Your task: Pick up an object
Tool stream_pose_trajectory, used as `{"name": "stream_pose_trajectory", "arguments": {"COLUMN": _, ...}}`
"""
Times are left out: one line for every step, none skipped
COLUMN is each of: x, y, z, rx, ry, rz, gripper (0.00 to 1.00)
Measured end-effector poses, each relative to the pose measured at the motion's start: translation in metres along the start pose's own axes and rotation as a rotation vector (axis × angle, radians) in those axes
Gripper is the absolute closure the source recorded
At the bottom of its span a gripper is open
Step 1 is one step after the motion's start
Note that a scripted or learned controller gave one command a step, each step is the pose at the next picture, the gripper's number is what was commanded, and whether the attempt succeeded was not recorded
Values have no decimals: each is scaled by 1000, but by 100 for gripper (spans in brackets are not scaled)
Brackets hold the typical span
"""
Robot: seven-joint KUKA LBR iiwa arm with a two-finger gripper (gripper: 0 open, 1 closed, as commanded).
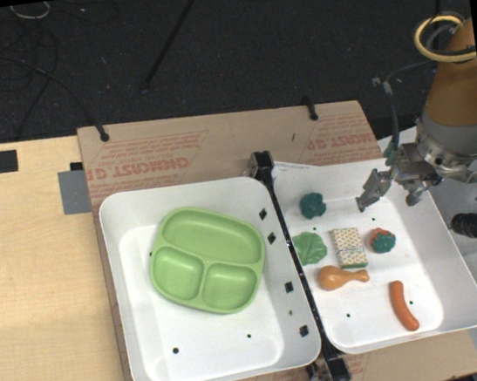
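My gripper (390, 193) hangs over the back right part of the right bin (463, 286), its two fingers spread open with nothing between them. Below it in that bin lie a dark green broccoli piece (313, 205), a leafy green piece (309, 247), a patterned cracker block (348, 246), a teal and red toy (382, 241), an orange drumstick (342, 277) and an orange sausage (403, 305). The teal and red toy is the nearest thing, just in front of the fingers.
The left bin (146, 348) holds a light green divided plate (207, 259). A black divider (290, 257) runs between the two bins. Cardboard (198, 151) lies under both. The arm's orange band (450, 67) is at the right edge.
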State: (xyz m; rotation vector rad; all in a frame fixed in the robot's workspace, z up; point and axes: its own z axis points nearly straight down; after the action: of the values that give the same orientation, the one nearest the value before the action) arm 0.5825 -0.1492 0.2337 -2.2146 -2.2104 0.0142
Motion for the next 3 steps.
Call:
{"name": "stream_pose_trajectory", "arguments": {"x": 0, "y": 2, "z": -7, "rx": -12, "ry": -2, "rz": -2, "gripper": 0}}
{"name": "stream_pose_trajectory", "arguments": {"x": -9, "y": -3, "z": 49, "rx": -7, "ry": -1, "rz": -1, "gripper": 0}}
{"name": "stream_pose_trajectory", "arguments": {"x": -7, "y": -4, "z": 92, "rx": -8, "ry": -1, "rz": -2, "gripper": 0}}
